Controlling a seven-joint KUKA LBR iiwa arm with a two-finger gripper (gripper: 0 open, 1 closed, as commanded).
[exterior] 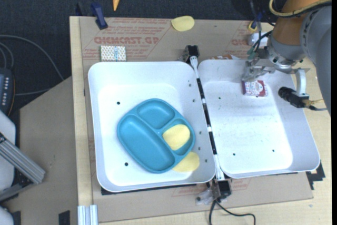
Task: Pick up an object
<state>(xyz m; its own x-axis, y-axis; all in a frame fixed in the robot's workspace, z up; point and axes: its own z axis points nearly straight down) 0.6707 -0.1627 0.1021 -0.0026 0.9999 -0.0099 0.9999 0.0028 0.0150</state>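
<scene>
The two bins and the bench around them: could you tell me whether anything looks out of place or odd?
Yes. A yellow piece lies half under the blue divided plate in the left bin, tucked beneath its rim. Several items sit outside the bins on the bench: a yellow disc, a patterned packet and a blue clip.

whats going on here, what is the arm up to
A grey arm with an orange band reaches in from the right, and its gripper is down at the far edge of the right bin, directly over a small red and white packet. Whether it has hold of the packet cannot be told. In the left bin lies a blue divided plate with a yellow piece in one compartment and another yellow piece beside its rim.
</scene>
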